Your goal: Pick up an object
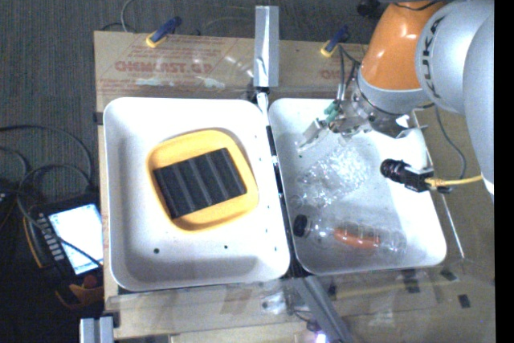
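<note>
On the floor at the far left, a tablet [74, 230] with a lit screen is lying beside the worktop [193, 64], amid dark cables. The worktop is carrying two shallow white bins side by side, with two blue-and-yellow clamps [163, 30] sitting at its far edge.

The left bin [128, 116] is holding a yellow tray with a black ribbed insert [201, 180], lying flat and turned slightly askew, roughly central in the bin.

Between the bins, a metal upright bar [266, 46] is standing at the far side, above the divider.

The right bin [430, 241] is holding three clear items. A crumpled clear plastic wrapper [341, 170] is lying near the middle of the bin. A clear plastic bottle with a dark cap and orange contents [353, 234] is lying on its side near the front wall, cap pointing left. Further clear plastic is lying between the two, hard to make out.

The gripper [347, 118] is hanging over the far part of the right bin, just beyond and above the wrapper and well apart from the bottle. Whether it is open or closed cannot be told; nothing is visibly held. A black connector with a yellow cable [401, 171] is projecting over the bin's right side. The arm [426, 52], orange-banded, is entering from the right.
</note>
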You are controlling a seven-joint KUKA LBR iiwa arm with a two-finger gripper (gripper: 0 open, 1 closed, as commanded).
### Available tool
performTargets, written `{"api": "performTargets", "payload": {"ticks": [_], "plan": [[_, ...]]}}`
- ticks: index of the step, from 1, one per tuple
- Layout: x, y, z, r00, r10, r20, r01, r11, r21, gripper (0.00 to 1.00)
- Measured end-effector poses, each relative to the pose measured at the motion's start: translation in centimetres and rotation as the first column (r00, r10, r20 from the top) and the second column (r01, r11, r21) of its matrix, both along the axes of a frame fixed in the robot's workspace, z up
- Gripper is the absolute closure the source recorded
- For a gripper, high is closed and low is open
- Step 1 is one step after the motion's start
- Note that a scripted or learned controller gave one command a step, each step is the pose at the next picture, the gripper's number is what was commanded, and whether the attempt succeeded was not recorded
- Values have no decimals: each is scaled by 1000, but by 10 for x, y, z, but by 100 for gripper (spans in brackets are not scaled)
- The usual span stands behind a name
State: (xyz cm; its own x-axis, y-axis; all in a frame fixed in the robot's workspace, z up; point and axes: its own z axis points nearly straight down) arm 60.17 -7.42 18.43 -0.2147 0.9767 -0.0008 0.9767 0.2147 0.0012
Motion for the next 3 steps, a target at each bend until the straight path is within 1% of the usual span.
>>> {"api": "performTargets", "payload": {"ticks": [1, 2, 3], "plan": [[-60, -51, -70, 1000, -28, -4, 28, 1000, 1, 0], [0, -90, -85, 939, -343, 24, 343, 939, 7, 0], [57, -68, -91, 966, -255, -48, 254, 967, -16, 0]]}}
